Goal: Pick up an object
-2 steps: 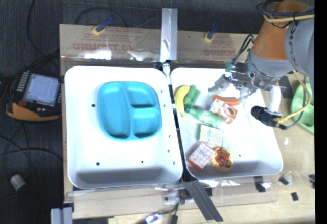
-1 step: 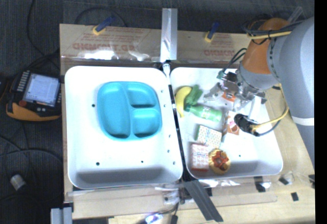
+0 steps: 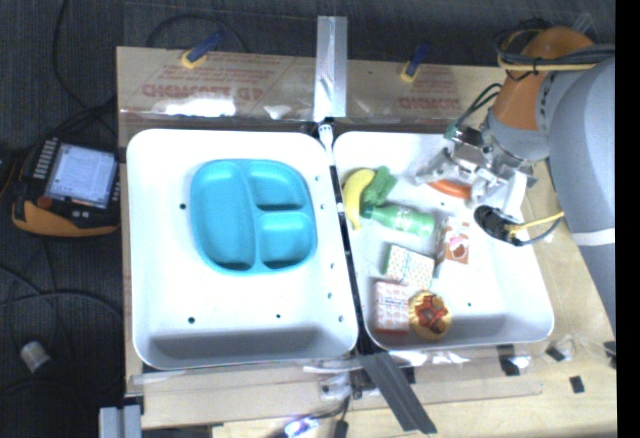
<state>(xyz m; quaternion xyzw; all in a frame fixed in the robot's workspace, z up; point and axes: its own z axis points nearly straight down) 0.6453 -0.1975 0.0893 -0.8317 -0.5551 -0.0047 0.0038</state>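
Note:
My gripper (image 3: pixel 462 168) hangs low over the far right corner of the right bin (image 3: pixel 520 296). Just under it lies a thin orange object (image 3: pixel 449 188), partly covered by the gripper. To its left lie a yellow banana (image 3: pixel 354 196), a small green item (image 3: pixel 380 183) and a green bottle (image 3: pixel 402 219) on its side. Nearer the front of the bin are a green patterned packet (image 3: pixel 408 264), a small red and white piece (image 3: pixel 457 247), a red and white packet (image 3: pixel 389 305) and a red and yellow round object (image 3: pixel 430 316).
The left bin (image 3: pixel 160 306) holds a blue divided tray (image 3: pixel 255 213). A ridge (image 3: pixel 340 226) separates the two bins. The grey arm with its orange band (image 3: pixel 530 76) comes in over the right bin's far right rim. A black cable loop (image 3: pixel 495 223) hangs by the wrist.

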